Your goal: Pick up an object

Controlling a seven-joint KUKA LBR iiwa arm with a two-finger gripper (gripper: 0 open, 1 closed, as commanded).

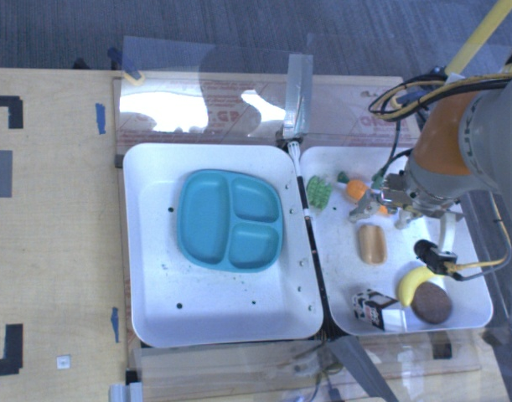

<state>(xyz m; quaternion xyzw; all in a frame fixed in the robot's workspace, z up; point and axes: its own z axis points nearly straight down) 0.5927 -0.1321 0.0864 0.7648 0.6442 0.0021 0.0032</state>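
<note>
My tool (380, 206) hangs just above the tan bread roll (372, 244) in the right bin (478, 308), beside the small orange (356, 190) — whether it is spread or pressed together I cannot tell — so I judge nothing lifted yet, the whole pick remaining.

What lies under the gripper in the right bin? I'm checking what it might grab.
Below the gripper a tan bread-like piece lies on the right bin's floor, with a small orange ball beside the fingers. Whatever sits directly beneath the wrist is covered by the arm.
</note>
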